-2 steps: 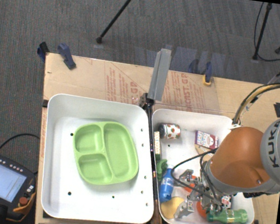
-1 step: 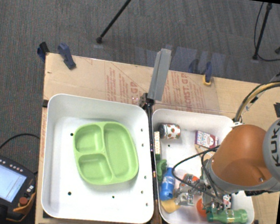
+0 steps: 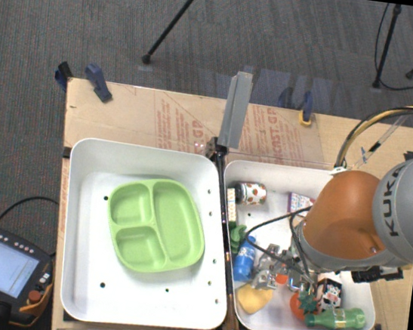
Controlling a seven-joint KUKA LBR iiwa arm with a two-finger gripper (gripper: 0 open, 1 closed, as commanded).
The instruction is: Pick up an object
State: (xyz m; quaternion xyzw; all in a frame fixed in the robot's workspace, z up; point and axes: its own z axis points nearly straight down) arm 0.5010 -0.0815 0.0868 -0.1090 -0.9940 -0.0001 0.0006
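White left bin (image 3: 82,181) holds a green divided plate (image 3: 156,224) near its centre, and the right bin (image 3: 364,321) beside it holds the clutter. Over the right bin's middle, the arm (image 3: 363,213) places the gripper (image 3: 281,268) above a blue bottle (image 3: 243,259) and a yellow object (image 3: 252,298); its finger state cannot be determined. A small can (image 3: 251,193) lies near the right bin's far-left corner, and a green toy (image 3: 336,318) and an orange ball (image 3: 299,304) lie near its front.

Right bin clutter, lower right of frame: small can (image 3: 250,194) on its side at top, blue bottle (image 3: 244,258) at left, yellow lemon-like piece (image 3: 252,299) below it, green bottle (image 3: 337,319) lying flat along bottom edge, orange-red ball (image 3: 298,304) touching it.
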